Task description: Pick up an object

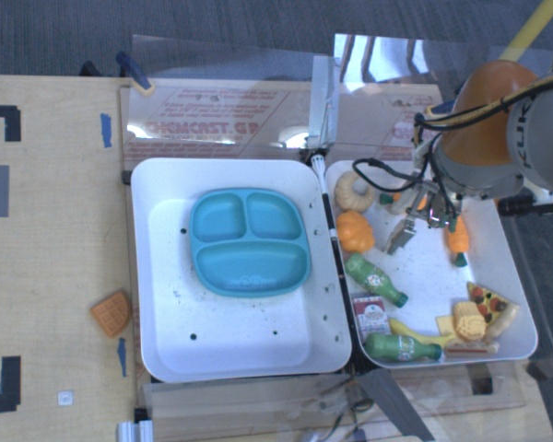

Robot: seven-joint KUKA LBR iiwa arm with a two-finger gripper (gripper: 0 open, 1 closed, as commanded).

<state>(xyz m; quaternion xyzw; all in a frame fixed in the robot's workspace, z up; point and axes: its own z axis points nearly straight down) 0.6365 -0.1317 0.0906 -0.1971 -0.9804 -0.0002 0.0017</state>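
My gripper (403, 232) hangs over the middle of the right bin (514, 274), reaching in from the right under the orange-banded wrist. It points down and to the left, toward an orange fruit (355, 232). A beige bagel (353, 190) lies just behind that fruit. To the gripper's right is an orange carrot (457, 238), and a green bottle (375, 280) lies in front of it. I see nothing held in the gripper.
The right bin's front holds a red can (372, 317), a second green bottle (401, 346), a banana (422, 332), a yellow corn piece (467, 320) and a pizza slice (491, 302). A blue divided plate (250, 240) sits in the left bin (166, 339). A waffle (111, 313) lies on the bench at left.
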